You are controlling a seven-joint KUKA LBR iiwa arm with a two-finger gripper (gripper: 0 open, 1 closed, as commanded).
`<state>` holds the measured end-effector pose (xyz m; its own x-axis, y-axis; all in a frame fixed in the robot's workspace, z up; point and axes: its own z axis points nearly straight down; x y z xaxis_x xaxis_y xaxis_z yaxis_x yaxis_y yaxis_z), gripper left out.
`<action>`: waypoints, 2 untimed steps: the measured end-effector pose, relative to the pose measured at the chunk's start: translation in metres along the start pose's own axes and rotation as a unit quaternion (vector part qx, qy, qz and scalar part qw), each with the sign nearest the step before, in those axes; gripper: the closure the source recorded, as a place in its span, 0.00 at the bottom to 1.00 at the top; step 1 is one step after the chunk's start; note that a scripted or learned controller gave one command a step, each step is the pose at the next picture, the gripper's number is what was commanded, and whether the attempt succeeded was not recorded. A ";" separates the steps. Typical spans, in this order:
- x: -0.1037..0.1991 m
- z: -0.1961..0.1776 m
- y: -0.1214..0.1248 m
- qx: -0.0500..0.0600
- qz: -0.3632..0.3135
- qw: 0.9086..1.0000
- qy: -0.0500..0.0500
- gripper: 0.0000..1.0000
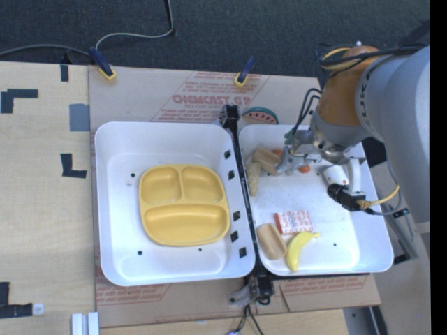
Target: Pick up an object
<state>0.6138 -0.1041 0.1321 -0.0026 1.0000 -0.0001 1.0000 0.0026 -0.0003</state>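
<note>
You are looking down at a slant on a bench point(42, 208) that carries two shallow white bins side by side on a sheet of printed cardboard point(202, 96).

The left bin point(115, 257) holds a yellow divided plate point(184, 205), lying flat near its middle, with two small compartments at the far side and one long one at the near side.

The right bin point(370, 253) holds several small toy foods. Near its front edge a yellow banana point(297, 248) lies beside a tan bread roll point(270, 241); the two sit just beside each other. Just behind them is a small red and white packet point(293, 221). Toward the back of this bin, close to the divider between the bins, lies a tan bread-like piece point(265, 160), with a paler strip point(253, 181) just in front of it. A small orange-red item point(304, 168) sits near the hand.

The grey arm point(401, 110), with its orange band point(343, 96), reaches in from the right and bends down over the back of the right bin. Its hand point(291, 160) is low, right beside the tan bread-like piece. Whether it stands apart or together cannot be told from here, and nothing is seen gripped in it.

Two blue and yellow clamps point(103, 66) pin the cardboard at the far edge.
</note>
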 end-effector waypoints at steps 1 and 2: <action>0.000 0.000 0.000 0.000 0.000 1.000 0.000 0.00; 0.001 -0.009 0.000 0.000 0.000 1.000 0.001 1.00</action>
<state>0.6139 -0.1031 0.1412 -0.0034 1.0000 0.0020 1.0000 0.0034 -0.0008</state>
